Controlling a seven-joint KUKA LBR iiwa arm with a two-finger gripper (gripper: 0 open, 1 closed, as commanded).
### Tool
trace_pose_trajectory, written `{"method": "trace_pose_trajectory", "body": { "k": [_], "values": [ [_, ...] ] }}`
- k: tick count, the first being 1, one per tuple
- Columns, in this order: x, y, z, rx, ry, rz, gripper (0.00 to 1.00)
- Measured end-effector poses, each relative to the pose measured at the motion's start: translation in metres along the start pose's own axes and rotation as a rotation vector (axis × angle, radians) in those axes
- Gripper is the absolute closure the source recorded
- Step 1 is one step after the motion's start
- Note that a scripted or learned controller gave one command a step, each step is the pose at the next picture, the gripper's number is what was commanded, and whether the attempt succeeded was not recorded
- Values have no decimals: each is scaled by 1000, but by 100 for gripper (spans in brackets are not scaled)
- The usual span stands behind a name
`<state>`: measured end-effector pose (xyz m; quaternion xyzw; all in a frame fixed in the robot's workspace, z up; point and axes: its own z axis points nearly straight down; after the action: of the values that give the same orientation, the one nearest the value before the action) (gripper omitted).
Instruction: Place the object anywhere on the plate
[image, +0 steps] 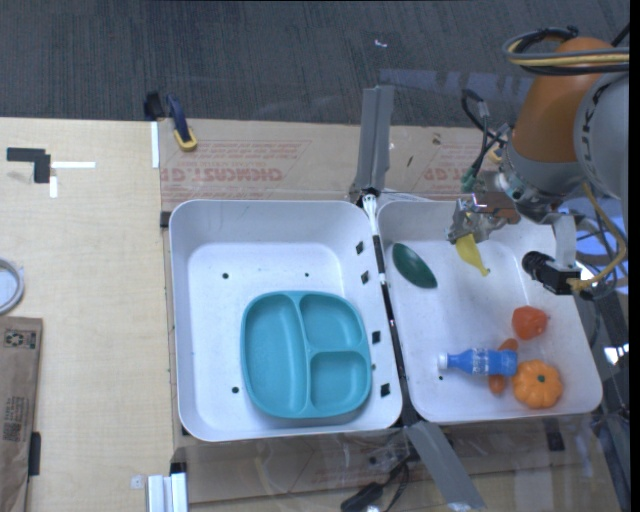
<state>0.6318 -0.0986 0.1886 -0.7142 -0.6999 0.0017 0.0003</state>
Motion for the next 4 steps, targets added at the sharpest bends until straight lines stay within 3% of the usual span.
{"method": "trace_pose_trajectory", "body": {
  "k": [1,2,3,4],
  "values": [
    [46,-73,-2,1,1,18,100],
    [97,-103,-1,4,1,-132,100],
    [146,-111,-2,1,1,-226,100],
    [145,-111,-2,0,1,-225,0]
  ]
}}
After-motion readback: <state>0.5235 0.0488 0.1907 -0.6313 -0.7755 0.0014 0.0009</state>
